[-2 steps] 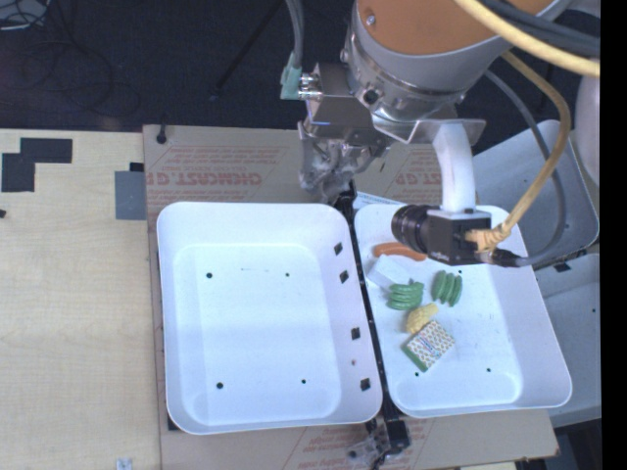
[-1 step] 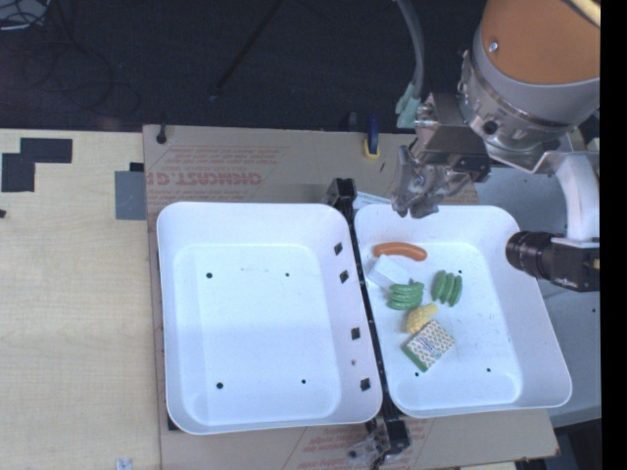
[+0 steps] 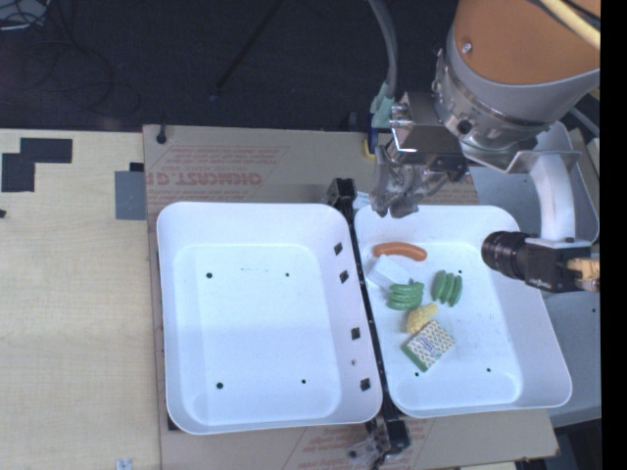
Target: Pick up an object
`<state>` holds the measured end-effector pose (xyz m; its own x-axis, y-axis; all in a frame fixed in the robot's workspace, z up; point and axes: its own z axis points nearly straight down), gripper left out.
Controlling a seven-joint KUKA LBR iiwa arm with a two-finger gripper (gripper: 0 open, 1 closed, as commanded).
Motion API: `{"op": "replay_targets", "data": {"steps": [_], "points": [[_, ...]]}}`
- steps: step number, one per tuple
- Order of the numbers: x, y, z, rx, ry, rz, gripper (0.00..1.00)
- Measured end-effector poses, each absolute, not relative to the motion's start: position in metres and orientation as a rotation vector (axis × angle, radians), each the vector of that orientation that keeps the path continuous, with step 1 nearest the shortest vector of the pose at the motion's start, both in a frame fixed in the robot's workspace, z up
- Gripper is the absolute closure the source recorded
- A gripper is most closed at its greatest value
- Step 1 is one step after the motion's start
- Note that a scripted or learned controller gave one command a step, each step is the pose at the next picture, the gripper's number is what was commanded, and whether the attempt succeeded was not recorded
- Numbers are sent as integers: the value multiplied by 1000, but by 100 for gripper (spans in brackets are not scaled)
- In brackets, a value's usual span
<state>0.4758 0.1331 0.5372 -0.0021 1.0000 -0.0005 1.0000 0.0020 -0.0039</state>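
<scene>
We see the gripper hanging over the far rim of the right bin, at about twelve o'clock from the toys. We cannot tell how its jaws stand. In this bin lie an orange sausage, a green leafy piece, a green pepper, a yellow corn and a small packet, close together. The left bin is at nine o'clock.

The grey arm with its orange band is cut off by the top and right edges. The blurred metal gripper hides part of the right white bin's far rim.
</scene>
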Motion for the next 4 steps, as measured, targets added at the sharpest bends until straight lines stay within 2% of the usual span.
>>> {"op": "replay_targets", "data": {"steps": [1,2,3,4], "points": [[476,159,496,-2215,-2223,12,100],[476,158,499,-2216,-2225,6,0],[476,159,508,-2210,-2229,11,100],[473,162,307,-2215,-2215,30,100]]}}
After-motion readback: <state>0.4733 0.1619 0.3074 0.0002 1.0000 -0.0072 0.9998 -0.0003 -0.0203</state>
